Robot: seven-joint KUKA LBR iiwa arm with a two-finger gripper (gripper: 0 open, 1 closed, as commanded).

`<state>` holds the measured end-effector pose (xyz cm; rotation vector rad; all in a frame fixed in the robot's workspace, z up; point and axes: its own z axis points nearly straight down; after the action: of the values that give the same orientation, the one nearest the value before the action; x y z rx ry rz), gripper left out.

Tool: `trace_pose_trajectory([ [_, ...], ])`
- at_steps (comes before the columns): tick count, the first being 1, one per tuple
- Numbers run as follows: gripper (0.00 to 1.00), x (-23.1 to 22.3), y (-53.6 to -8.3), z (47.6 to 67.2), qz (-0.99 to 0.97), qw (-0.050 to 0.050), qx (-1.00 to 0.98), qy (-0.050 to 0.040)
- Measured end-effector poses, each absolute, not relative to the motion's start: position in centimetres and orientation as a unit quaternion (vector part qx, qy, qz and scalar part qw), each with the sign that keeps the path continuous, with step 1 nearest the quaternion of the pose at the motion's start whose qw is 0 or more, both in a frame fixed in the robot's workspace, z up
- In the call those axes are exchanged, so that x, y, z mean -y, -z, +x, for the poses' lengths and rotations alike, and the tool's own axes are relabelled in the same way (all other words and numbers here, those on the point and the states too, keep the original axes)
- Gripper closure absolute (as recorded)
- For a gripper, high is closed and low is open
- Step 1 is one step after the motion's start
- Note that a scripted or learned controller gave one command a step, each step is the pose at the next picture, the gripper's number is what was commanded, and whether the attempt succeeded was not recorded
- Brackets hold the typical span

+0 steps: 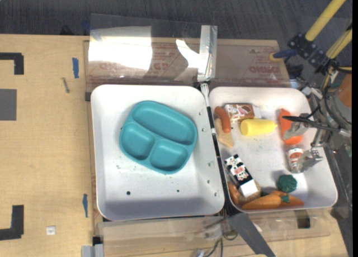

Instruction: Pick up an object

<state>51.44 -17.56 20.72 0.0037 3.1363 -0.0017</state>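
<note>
The right bin (pixel 324 191) holds several toy foods. A yellow cylinder (pixel 258 127) lies near its middle, with a brown sausage (pixel 224 119) and a small printed box (pixel 240 110) to its left. An orange piece (pixel 291 130) rests near the right wall. A cow-patterned carton (pixel 239 173) lies at the front, beside a carrot (pixel 268 200) and a green broccoli piece (pixel 287 182). My gripper (pixel 309 157) hangs low over the bin's right side, next to a small red-and-white can (pixel 295 156).
The left bin (pixel 112 194) carries a teal divided plate (pixel 158 136). Clear plastic sheeting (pixel 151 55) and a taped upright (pixel 207 55) stand behind the bins. Yellow-handled clamps (pixel 319 27) and cables crowd the far right. Bare wooden bench (pixel 39 138) lies to the left.
</note>
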Motion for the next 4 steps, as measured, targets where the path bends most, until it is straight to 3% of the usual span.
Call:
trace_pose_trajectory([
  [1,0.00,21.6,-8.9,52.9,-0.023,0.007,-1.000,0.0025],
  [2,0.00,19.1,-8.9,52.6,-0.024,0.005,-1.000,0.0015],
  [3,1.00,19.0,-10.2,53.1,-0.025,0.012,-1.000,0.0032],
  [4,0.00,19.0,-10.1,53.0,-0.025,0.011,-1.000,0.0028],
])
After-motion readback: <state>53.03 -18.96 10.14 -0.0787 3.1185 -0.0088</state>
